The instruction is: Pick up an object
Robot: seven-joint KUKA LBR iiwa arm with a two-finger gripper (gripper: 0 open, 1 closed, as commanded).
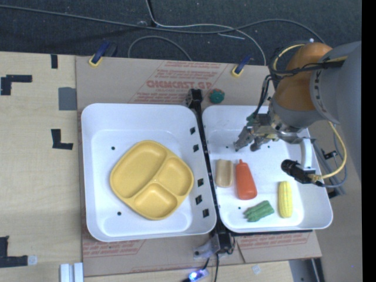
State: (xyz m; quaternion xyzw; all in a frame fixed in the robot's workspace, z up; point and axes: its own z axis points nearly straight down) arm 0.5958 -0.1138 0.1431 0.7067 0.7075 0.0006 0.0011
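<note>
The right bin [305, 219] holds a tan bread piece [223, 173], an orange-red bottle-shaped toy [245, 180], a green toy vegetable [259, 211] and a yellow corn cob [285, 198]. My gripper [248, 144] hangs over the upper part of this bin, above and slightly right of the orange-red toy's top. Its fingers stand apart with nothing between them. The grey arm with its orange band [299, 78] comes in from the right.
The left bin [97, 128] holds a yellow divided plate [151, 178]. A small teal object [217, 96] lies on the cardboard behind the bins. Cables cross the dark floor at the back, and a black cable loops beside the corn.
</note>
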